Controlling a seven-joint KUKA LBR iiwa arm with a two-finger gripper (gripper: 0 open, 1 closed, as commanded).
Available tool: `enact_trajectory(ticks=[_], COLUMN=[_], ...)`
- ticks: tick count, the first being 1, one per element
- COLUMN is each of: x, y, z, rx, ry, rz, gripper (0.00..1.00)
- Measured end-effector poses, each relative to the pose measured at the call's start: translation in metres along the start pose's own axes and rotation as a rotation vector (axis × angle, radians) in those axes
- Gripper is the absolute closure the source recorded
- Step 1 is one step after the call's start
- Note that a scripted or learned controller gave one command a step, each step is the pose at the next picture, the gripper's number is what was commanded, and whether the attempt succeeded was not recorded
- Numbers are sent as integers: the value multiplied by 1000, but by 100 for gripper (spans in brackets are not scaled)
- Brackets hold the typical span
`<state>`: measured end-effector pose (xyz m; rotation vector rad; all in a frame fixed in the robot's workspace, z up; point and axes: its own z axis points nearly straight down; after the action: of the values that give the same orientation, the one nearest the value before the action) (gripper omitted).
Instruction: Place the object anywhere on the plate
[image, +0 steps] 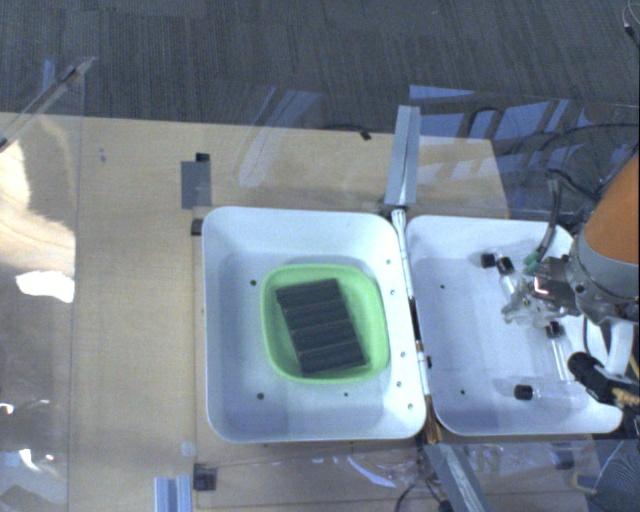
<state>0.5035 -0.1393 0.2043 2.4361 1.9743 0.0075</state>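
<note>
Showed a dark grey ridged rectangular block (320, 326) lying flat on a lime-green square plate (272, 335) in the left shallow white bin (225, 330), pincer (538, 300) well apart over the right white bin (460, 385), grip impossible to tell; risked knocking the block off the plate on any fresh reach.

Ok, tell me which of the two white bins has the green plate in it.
The left bin. The green plate sits in its middle with a dark ridged block on it; the right bin has the arm above it instead.
</note>
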Motion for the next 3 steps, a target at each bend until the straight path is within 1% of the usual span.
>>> enact_trajectory(ticks=[1, 2, 3], x=[72, 145, 145], y=[-31, -7, -6], z=[18, 20, 19], rx=[3, 3, 3], ry=[1, 2, 2], rz=[-40, -171, -171], gripper=[100, 100, 0])
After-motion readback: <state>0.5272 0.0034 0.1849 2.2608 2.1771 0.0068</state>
